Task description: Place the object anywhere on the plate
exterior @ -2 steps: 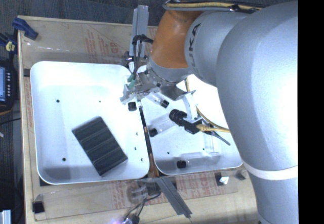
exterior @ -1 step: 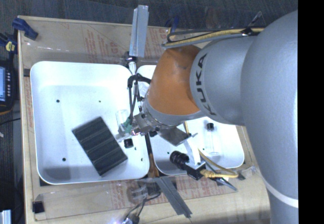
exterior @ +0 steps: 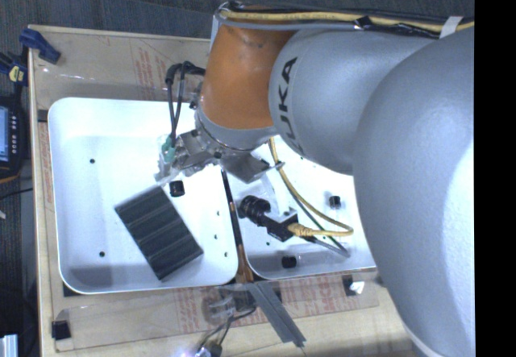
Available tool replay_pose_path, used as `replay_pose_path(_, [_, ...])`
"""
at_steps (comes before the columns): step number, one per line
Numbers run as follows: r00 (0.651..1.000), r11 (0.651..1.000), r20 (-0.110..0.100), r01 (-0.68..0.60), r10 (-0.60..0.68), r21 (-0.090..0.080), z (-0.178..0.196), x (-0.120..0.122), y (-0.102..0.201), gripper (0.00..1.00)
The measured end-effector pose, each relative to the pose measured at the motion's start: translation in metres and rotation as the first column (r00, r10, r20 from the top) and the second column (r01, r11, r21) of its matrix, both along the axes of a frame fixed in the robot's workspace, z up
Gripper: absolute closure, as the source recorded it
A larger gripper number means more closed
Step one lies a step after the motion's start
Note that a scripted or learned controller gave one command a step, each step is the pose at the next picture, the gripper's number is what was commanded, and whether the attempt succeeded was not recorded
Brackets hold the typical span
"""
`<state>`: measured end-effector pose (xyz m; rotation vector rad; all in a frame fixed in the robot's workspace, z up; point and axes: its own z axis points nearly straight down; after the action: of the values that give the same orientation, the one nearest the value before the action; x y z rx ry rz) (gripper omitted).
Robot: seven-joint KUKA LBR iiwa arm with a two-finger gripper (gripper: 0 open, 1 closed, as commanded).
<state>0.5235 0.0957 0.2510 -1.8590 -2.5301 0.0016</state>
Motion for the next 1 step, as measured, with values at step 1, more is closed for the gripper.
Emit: replay_pose_path(1, [0.97, 0.97, -0.001, 0.243, -0.243, -0.002, 0.0022, 0.0308, 0.08, 1.0])
